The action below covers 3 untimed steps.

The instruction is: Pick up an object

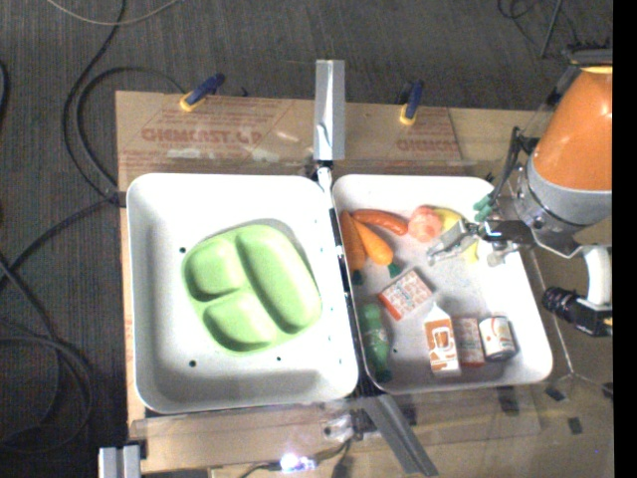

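1. We see the gripper hanging over the far part of the right bin, reaching in from the right with the orange band of the arm above it.
2. Its fingers stand slightly apart with nothing between them, as far as we can judge at this size.
3. The closest candidate is the red round fruit, lying just to the left and a touch farther from us than the fingertips, with a yellow piece touching it.
4. Further left, the orange carrot and a red pepper run with their long axes left to right.
5. The little boxes and the can sit well apart, at the near side.
6. We judge a short shift left and down is what counts.
7. The green tray in the left bin stays out of it.
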Tool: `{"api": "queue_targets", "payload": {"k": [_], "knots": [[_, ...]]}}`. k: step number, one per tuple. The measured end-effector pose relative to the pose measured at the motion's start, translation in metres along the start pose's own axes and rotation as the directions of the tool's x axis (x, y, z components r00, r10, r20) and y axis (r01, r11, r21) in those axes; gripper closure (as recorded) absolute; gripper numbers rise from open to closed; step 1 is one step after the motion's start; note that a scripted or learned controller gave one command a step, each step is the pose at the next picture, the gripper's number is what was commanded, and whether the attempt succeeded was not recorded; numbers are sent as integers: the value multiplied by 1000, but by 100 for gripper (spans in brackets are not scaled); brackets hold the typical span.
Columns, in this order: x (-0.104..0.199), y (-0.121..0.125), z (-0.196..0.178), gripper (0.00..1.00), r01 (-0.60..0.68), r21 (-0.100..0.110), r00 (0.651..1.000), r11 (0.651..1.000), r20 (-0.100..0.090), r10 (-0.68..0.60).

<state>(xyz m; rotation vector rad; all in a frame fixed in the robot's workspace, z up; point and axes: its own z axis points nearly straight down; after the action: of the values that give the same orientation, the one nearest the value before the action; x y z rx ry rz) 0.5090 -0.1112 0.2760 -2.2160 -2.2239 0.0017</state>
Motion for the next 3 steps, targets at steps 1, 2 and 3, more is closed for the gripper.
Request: {"api": "queue_targets", "payload": {"k": [1, 2, 3], "knots": [[-5, 77, 153, 0, 75, 2, 997, 997, 0, -75], [7, 88, 185, 0, 212, -7, 977, 977, 10, -212], [7, 90, 173, 100, 211, -17, 978, 977, 11, -211]]}}
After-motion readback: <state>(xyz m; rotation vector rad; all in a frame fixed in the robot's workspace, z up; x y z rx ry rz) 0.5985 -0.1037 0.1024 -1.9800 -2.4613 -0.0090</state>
